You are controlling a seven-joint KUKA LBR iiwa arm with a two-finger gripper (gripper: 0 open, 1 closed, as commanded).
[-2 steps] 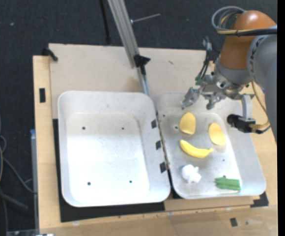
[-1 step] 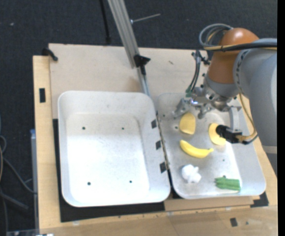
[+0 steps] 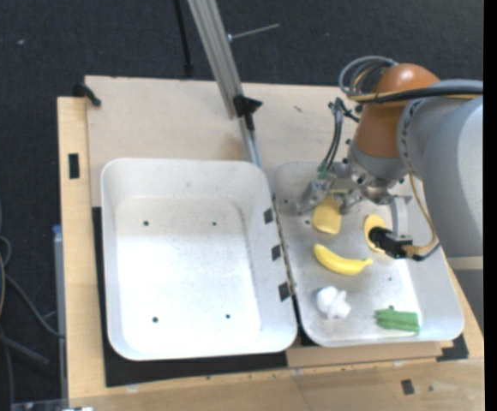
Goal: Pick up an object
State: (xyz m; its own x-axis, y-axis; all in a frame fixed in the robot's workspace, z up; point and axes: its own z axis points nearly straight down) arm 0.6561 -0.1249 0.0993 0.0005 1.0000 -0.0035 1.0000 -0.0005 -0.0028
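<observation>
My gripper (image 3: 335, 200) hangs low over the far part of the right bin (image 3: 433, 302), under the orange-banded wrist. A rounded yellow object (image 3: 326, 221) lies directly below it, touching or nearly touching the gripper's tip. A yellow banana (image 3: 343, 261) rests just in front of that, near the bin's middle. Closer to the front edge sit a small white lumpy object (image 3: 332, 303) and a green leafy object (image 3: 398, 319).
The left bin (image 3: 120, 187) sits beside the right one, and their rims meet along a line of black clips (image 3: 278, 251). A slanted aluminium post (image 3: 218, 50) rises behind the bins. The arm's grey body covers the right bin's far right corner.
</observation>
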